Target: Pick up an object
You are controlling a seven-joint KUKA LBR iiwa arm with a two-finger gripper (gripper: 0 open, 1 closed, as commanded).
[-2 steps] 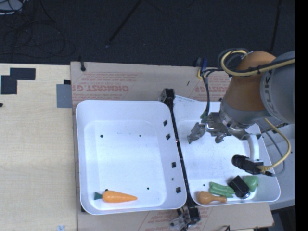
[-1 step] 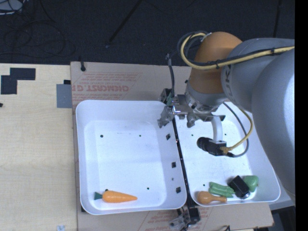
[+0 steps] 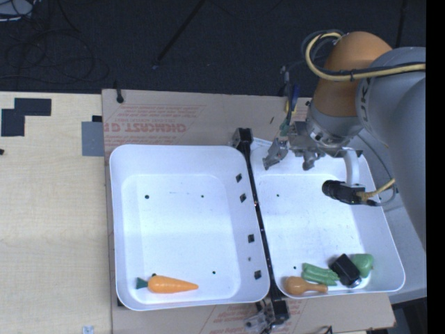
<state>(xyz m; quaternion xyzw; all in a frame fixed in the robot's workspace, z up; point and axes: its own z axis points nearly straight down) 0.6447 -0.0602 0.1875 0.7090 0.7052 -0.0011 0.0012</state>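
Observation:
An orange carrot point(image 3: 172, 284) with a green top lies at the front left of the left bin point(image 3: 125, 186). In the front right corner of the right bin point(image 3: 306, 214) are a green pod-like toy point(image 3: 318, 273), a black block point(image 3: 345, 269), a light green piece point(image 3: 363, 261) and a tan pear-shaped toy point(image 3: 303, 286). My gripper point(image 3: 290, 160) hovers over the far edge of the right bin, well away from these objects. It is open, its two fingers spread with nothing between them.
A black divider strip point(image 3: 252, 214) runs between the two bins. A black connector with cable point(image 3: 342, 190) hangs from the arm over the right bin's right side. Brown cardboard point(image 3: 174, 117) lies under the bins, on a light wooden bench point(image 3: 49, 221).

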